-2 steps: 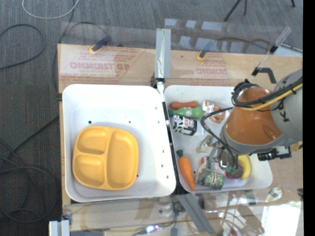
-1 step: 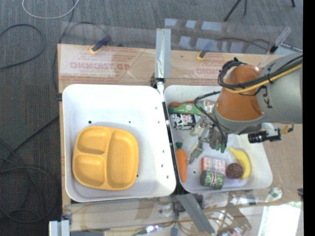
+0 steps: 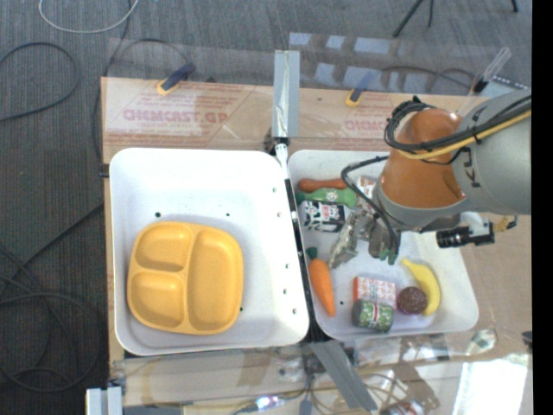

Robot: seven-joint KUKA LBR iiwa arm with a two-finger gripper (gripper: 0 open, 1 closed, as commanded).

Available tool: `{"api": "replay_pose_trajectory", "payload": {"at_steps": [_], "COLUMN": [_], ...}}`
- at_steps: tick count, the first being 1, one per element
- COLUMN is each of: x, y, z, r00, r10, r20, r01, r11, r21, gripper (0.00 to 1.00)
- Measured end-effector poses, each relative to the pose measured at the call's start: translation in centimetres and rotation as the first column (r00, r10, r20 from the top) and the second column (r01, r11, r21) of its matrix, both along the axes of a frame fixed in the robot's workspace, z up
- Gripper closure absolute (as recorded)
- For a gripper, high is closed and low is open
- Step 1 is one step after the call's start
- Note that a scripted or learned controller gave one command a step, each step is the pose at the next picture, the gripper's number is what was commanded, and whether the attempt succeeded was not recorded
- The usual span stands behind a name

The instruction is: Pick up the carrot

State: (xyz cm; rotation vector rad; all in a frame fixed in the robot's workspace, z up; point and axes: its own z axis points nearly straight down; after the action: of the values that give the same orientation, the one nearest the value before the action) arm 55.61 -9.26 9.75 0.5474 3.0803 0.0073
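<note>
The carrot (image 3: 322, 286), orange with a green top, lies lengthwise near the left wall of the right bin (image 3: 458, 314), its tip toward the front. My gripper (image 3: 364, 245) hangs over the middle of that bin, a little right of and behind the carrot's top end. Its two fingers stand apart, open, with nothing between them. The orange-banded wrist hides the back right of the bin.
Behind the carrot sit a black-and-white carton (image 3: 321, 216), a green item (image 3: 335, 197) and a second orange piece (image 3: 321, 183). A red-and-white box (image 3: 374, 289), a green can (image 3: 372, 316), a banana (image 3: 425, 284) and a dark round item (image 3: 412, 300) fill the front right. A yellow divided plate (image 3: 185, 277) lies in the left bin (image 3: 199, 167).
</note>
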Motion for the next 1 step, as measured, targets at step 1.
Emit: {"api": "replay_pose_trajectory", "payload": {"at_steps": [1], "x": [-0.03], "y": [-0.22], "z": [0.02], "r00": [1.0], "r10": [-0.001], "r20": [0.0], "r01": [0.001], "r11": [1.0], "r21": [-0.004], "gripper": [0.0]}}
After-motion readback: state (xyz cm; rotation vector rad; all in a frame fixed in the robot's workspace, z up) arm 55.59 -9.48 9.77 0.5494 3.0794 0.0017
